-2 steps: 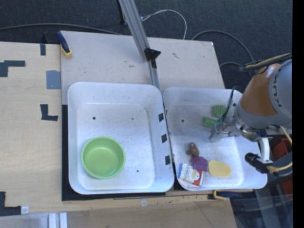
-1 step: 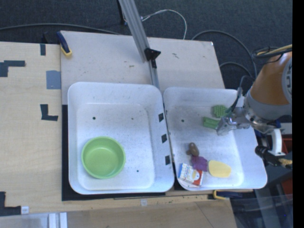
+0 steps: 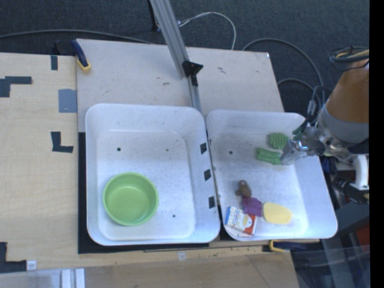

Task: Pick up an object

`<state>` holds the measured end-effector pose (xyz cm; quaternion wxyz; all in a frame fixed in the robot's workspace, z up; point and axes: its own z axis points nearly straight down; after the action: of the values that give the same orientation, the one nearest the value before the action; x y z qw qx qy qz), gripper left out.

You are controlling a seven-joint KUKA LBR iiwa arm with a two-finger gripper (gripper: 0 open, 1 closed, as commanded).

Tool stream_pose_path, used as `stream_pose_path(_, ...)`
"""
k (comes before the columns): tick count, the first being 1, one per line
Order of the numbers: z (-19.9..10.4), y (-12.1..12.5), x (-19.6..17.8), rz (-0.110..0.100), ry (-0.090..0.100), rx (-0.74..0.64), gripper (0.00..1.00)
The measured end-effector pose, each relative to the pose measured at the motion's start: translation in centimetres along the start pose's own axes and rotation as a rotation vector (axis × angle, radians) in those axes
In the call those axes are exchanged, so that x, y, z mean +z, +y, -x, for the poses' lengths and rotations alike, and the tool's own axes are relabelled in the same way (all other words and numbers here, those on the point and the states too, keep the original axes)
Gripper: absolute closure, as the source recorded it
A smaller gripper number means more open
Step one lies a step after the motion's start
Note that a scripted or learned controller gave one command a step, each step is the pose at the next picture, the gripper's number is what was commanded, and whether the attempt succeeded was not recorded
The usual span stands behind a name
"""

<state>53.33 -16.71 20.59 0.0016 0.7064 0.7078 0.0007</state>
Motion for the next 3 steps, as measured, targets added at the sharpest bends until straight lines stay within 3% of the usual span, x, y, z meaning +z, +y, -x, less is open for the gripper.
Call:
stream_pose_path(1, 0.0, 0.1, -2.6, -0.001, 0.000, 0.000, 1.00)
stream_pose_path(3, -9.9, 2.0, -1.0, -0.005, 0.003, -0.004, 1.00)
